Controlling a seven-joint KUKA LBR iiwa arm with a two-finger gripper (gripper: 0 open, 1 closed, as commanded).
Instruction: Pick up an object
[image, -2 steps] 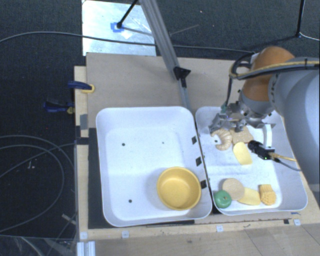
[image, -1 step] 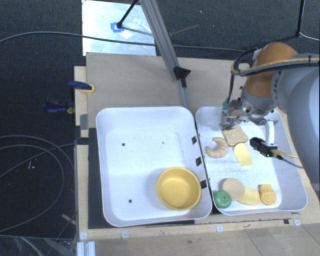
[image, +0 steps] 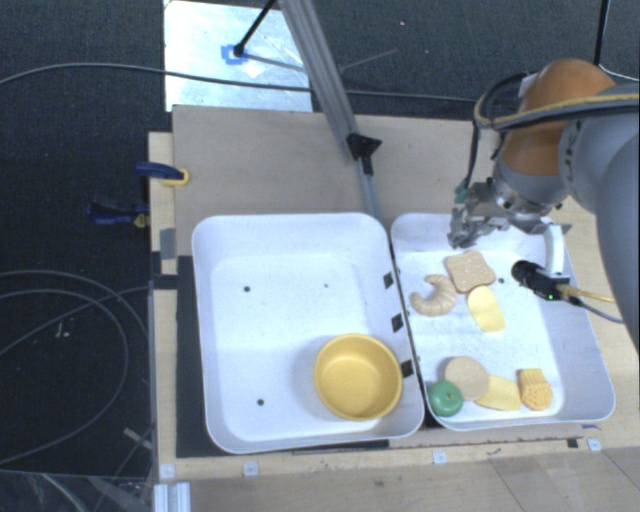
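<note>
My gripper (image: 463, 236) hangs over the far part of the right bin (image: 585, 345), just above and left of a tan square toast slice (image: 468, 270). A croissant (image: 433, 296) lies left of the toast, and a pale yellow cheese wedge (image: 487, 309) lies below it. Near the bin's front edge sit a green ball (image: 445, 399), a round beige bun (image: 466, 377), a yellow slice (image: 499, 395) and an orange waffle piece (image: 535, 389). Nothing is seen between the fingers.
The left bin (image: 250, 290) holds a yellow bowl (image: 357, 376) near its front right corner. A grey pole (image: 330, 85) slants across the bench's back, ending in a black clamp (image: 363, 147). Cables trail on the dark floor to the left.
</note>
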